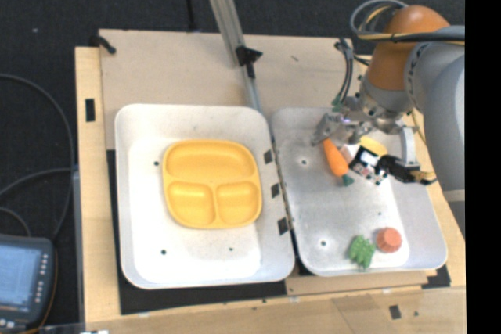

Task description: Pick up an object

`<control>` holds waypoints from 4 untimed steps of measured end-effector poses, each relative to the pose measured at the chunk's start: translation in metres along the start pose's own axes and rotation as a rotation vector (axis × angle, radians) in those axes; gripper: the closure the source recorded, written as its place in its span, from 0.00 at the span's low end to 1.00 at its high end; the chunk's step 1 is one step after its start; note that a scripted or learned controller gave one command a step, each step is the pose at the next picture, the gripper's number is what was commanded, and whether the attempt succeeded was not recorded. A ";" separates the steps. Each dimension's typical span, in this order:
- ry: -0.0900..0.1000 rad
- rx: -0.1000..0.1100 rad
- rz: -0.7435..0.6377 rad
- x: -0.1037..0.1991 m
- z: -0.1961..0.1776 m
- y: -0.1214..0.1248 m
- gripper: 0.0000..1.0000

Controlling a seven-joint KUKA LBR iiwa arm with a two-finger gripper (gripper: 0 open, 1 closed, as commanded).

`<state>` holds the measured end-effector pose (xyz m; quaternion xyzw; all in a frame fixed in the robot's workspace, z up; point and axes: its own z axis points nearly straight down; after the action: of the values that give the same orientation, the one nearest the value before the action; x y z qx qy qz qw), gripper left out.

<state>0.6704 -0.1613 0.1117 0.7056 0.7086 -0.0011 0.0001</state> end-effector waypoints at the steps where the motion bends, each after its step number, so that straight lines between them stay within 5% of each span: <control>1: -0.002 -0.001 0.000 -0.002 0.010 0.000 0.00; 2: -0.004 -0.003 -0.002 -0.002 -0.001 0.001 1.00; 4: 0.000 -0.010 -0.001 -0.002 -0.116 0.012 1.00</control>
<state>0.6827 -0.1636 0.2273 0.7052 0.7090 0.0025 0.0039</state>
